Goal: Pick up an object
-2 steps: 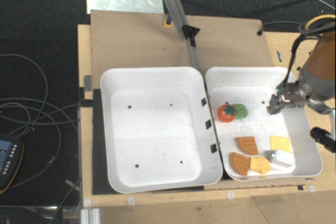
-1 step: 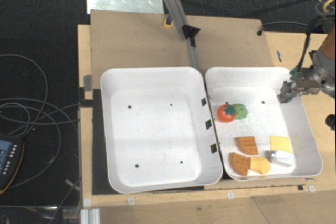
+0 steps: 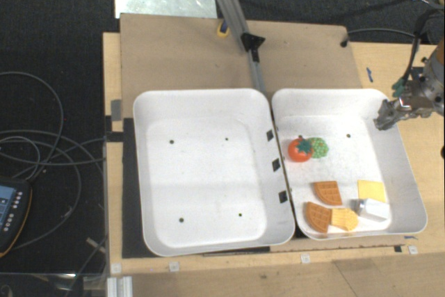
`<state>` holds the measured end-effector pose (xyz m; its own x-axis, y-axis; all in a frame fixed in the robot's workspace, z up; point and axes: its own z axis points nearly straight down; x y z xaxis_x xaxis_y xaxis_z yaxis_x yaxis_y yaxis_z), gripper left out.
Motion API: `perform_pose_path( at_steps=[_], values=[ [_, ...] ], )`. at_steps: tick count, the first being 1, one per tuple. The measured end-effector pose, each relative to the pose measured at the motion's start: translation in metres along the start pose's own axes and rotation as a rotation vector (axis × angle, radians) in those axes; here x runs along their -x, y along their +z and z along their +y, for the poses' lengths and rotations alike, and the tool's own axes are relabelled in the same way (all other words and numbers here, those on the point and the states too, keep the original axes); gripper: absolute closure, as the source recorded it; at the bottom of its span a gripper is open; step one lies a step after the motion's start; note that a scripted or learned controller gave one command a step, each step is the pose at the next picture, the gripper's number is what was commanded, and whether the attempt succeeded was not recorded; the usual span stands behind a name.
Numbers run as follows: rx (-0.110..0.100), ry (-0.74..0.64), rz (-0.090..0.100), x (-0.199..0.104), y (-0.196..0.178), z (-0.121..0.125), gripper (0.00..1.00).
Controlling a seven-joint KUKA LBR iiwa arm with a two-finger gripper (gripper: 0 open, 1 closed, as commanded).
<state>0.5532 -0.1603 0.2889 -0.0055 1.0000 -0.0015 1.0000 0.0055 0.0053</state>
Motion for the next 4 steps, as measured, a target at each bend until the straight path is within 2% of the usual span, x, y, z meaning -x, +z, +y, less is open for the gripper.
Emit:
perform_pose_path(
  at_steps=[2,4],
  values=[
    [-0.004,-0.006,0.003,-0.121,0.006,-0.008,1.0],
    [-0.004,-0.005,0.004,-0.218,0.014,-0.012,1.0]
  ],
)
